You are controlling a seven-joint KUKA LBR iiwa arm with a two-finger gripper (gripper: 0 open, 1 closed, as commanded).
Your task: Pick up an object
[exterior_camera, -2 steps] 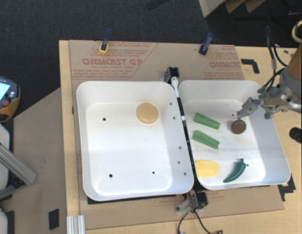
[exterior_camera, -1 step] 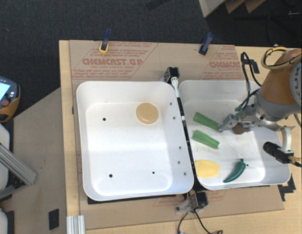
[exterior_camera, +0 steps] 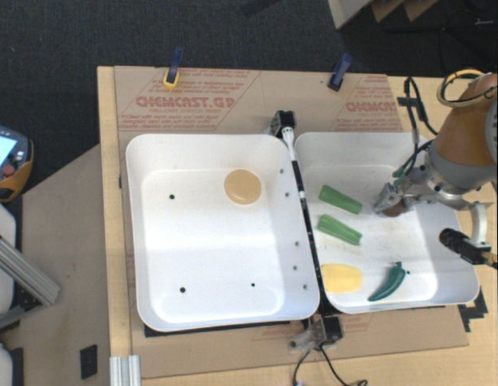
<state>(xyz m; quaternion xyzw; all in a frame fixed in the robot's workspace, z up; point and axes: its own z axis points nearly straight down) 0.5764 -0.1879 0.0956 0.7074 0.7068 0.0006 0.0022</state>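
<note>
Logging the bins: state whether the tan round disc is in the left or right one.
Left bin: the tan disc lies flat on its floor, upper middle.

Left bin (exterior_camera: 152,240): one round tan disc (exterior_camera: 243,186), lying flat in the upper middle, well apart from all walls.

Right bin (exterior_camera: 353,147): two green blocks, both elongated and slanted. Upper block (exterior_camera: 340,199) near the bin's centre; lower block (exterior_camera: 339,230) just below it, apart. Yellow piece (exterior_camera: 342,277), rounded, flat, near the front-left corner. Dark green curved pepper (exterior_camera: 388,283) just beside it on the right, not touching.
</note>
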